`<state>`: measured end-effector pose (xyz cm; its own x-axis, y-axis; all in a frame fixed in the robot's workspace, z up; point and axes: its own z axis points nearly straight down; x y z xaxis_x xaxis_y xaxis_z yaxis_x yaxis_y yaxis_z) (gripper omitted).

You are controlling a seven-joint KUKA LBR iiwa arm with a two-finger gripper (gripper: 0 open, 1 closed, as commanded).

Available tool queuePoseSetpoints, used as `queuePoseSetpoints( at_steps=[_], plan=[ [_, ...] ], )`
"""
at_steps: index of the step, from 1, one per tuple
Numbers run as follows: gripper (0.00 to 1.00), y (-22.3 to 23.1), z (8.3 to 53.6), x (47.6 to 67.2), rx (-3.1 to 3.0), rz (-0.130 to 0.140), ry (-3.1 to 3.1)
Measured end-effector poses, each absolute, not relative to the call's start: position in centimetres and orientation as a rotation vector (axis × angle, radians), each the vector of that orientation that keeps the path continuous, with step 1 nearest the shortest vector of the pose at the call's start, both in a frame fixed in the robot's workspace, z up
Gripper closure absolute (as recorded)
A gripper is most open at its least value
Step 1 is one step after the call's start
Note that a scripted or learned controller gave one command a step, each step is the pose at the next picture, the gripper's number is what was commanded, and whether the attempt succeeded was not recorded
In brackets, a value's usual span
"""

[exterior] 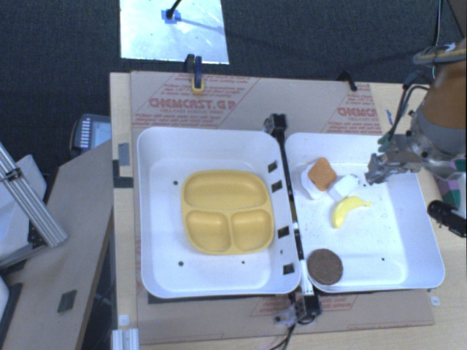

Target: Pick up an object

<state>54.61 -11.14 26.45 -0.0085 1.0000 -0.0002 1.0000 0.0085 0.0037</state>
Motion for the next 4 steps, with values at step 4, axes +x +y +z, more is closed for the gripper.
queuePoseSetpoints(
  at_steps=[4],
  plan=[
    [1.0,8.2,23.1,60.9,2.211,0.004,2.232]
  ],
)
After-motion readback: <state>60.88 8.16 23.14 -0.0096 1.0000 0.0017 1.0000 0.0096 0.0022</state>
